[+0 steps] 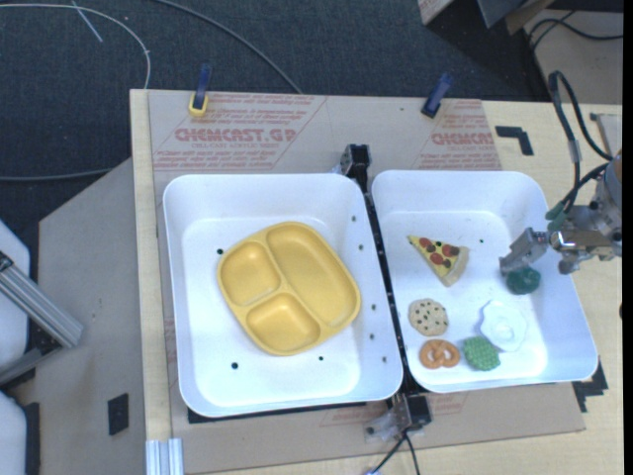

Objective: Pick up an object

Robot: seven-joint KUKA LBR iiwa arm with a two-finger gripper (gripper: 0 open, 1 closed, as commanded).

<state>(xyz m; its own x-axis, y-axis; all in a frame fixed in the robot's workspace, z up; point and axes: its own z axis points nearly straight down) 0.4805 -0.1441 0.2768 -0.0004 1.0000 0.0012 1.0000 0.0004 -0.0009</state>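
My gripper (539, 262) hangs over the right side of the right bin (465, 191), reaching in from the right edge of the camera view. Just below its tip lies a small dark teal round object (523, 282), touching it or very close; I cannot tell whether it is gripped. Also in this bin are a toy pizza slice (438, 256), a chocolate-chip cookie (427, 316), a pretzel (439, 353), a leafy green piece (482, 353) and a white lump (504, 327).
The left bin (198, 364) holds a yellow three-part plate (288, 287). A black clamp (355, 158) sits where the two bins meet at the back. Blue clips (202, 89) pin the cardboard sheet at the rear. Cables run down at the far right.
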